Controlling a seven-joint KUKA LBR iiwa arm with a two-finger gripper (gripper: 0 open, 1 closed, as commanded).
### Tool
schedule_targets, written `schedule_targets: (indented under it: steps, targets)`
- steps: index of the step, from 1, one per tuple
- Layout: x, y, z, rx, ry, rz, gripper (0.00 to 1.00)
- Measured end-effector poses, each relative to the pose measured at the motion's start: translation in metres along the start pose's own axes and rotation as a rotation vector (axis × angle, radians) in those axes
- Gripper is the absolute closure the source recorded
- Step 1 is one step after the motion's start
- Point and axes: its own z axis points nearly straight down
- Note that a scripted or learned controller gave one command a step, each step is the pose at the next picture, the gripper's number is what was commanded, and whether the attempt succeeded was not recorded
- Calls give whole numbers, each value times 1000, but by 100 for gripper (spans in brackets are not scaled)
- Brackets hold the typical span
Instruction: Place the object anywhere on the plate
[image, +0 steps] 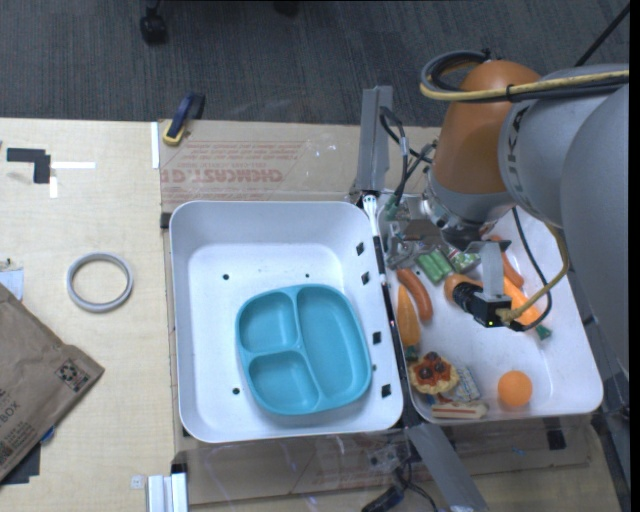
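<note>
A teal divided plate lies in the left white bin, with nothing on it. My gripper is low over the upper part of the right bin, among the toy foods. Right beneath and beside it are a green piece, a red sausage and an orange-yellow oblong piece. An orange carrot-like piece lies to its right, partly hidden by the wrist and cables. The arm hides what is directly under the gripper.
In the near part of the right bin are an orange ball, a small pizza-like toy and a tan wafer. A tape ring and a brown paper bag lie on the bench to the left.
</note>
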Motion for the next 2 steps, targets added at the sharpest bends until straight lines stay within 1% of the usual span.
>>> schedule_targets:
  steps: [1, 2]
  targets:
    - [-49, 65, -59, -4, -2, -136, 100]
    - [-53, 9, -78, -1, -1, 134, 100]
